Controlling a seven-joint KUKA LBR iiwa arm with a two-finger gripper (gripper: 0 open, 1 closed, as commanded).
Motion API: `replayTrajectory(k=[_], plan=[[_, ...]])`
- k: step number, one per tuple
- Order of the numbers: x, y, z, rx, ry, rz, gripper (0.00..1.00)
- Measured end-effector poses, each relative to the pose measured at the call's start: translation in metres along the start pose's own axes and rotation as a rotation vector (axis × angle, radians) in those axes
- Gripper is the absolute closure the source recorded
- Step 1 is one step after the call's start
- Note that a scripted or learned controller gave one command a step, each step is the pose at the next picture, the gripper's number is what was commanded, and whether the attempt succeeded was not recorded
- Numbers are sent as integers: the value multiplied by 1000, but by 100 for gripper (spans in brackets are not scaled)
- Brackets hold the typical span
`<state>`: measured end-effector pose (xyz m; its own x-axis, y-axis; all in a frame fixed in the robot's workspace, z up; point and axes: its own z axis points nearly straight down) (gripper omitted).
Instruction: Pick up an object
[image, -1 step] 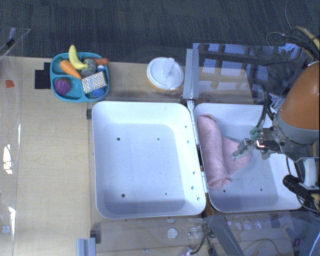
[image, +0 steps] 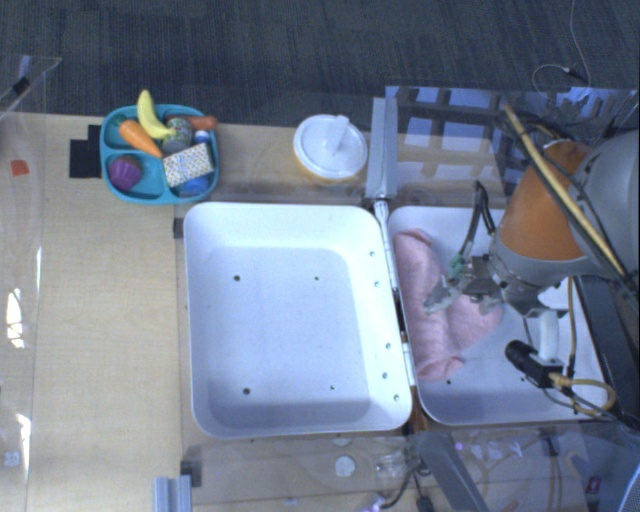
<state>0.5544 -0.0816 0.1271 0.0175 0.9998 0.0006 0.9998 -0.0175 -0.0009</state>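
A pink cloth (image: 432, 305) lies crumpled along the left side of the right white bin (image: 480, 400). My gripper (image: 448, 290) hangs low over the cloth's middle, reaching in from the right, its fingers touching or just above the fabric. The cloth lies flat on the bin floor and is not lifted. The wrist hides the point where the fingers meet the cloth.
The left white bin (image: 290, 320) sits beside the right one, with a divider rail (image: 392, 300) between them. Off the bins at the back left, a blue tray (image: 160, 155) holds toy food. A white lidded cup (image: 330, 147) stands behind the bins.
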Motion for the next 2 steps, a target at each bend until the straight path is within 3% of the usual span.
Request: replayTrajectory(k=[1, 2], plan=[[-60, -8, 35, -18, -4, -133, 0], [-45, -38, 34, -25, -7, -211, 0]])
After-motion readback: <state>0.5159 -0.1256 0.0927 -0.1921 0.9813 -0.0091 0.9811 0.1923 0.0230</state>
